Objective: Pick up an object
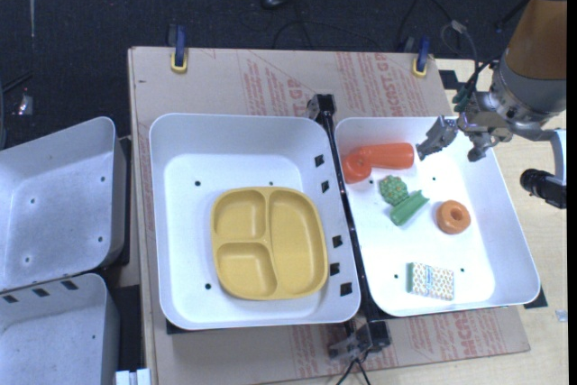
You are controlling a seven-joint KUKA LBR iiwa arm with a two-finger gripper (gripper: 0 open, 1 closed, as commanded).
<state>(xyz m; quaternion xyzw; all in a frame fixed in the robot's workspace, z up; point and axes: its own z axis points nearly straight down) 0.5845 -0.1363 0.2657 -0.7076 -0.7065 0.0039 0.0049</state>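
Two white bins [171,140] sit on a tan board printed with red lettering [270,77]. The left bin holds a mustard-yellow divided plate [269,242]. In the right bin: an orange-red bottle [379,160] near its top edge, a green broccoli toy [400,198], an orange ring [453,217], and a white sponge speckled green and blue [430,281] toward its bottom edge. Yellow-and-blue clamps [179,51] grip the board's top edge.

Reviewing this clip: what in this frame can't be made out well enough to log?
- Gripper, camera view: small and dark over the right bin's far edge; its finger state is unreadable.
- Arm: cut off by the right and top edges.
- Patterned packet: print too small to read.
- Green toy: too small to tell whether one piece or two touching.
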